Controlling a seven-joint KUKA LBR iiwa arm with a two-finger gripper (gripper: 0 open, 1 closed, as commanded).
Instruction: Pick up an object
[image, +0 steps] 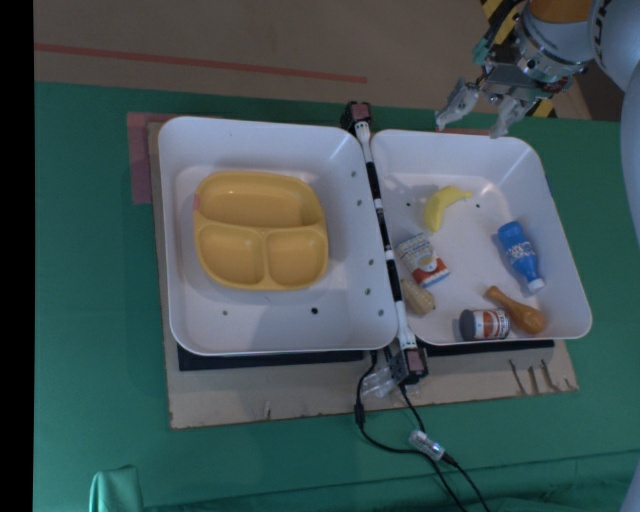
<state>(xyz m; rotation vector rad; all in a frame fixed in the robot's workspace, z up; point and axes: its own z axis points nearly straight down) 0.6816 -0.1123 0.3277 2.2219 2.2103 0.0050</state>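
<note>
My gripper (477, 112) hangs open above the far rim of the right bin (560, 250), with nothing between its fingers. Below it in that bin lie a yellow banana (443, 205), a blue bottle (520, 254), a small white carton with a red label (424, 260), a corn cob (418, 297), a brown bottle-shaped toy (517, 310) and a small can (483, 324). All of them rest on the bin floor, apart from the gripper.
The left bin (200, 330) holds a yellow divided plate (261, 229). A black divider with clamps (378, 215) runs between the bins. Cables (420, 440) trail off the front of the cardboard base onto the green cloth.
</note>
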